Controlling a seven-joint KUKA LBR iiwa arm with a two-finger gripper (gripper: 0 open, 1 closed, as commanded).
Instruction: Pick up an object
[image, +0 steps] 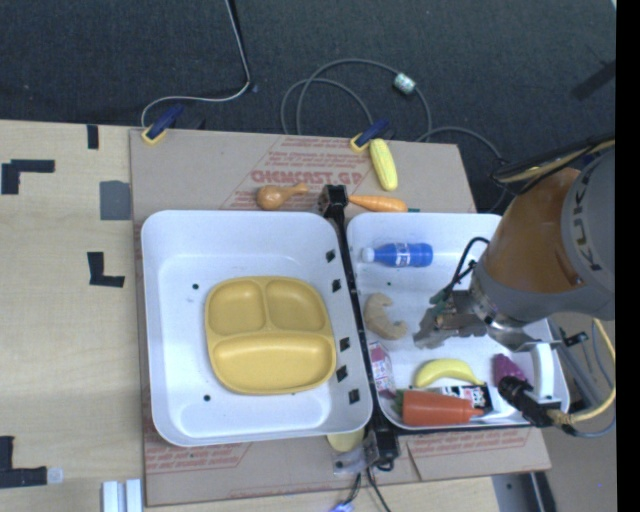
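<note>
Pincer (437, 330), grip state unclear to us, hovers low in right bin (455, 228) above banana (446, 372); nothing lifted yet.

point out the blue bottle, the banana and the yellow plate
blue bottle (403, 255), camera view, middle of its body
banana (446, 372), camera view, middle of its curve
yellow plate (270, 335), camera view, ridge between its compartments

Hand (440, 325) fingers too blurred to read; arm (545, 250) covers right bin's (420, 225) far side
</note>
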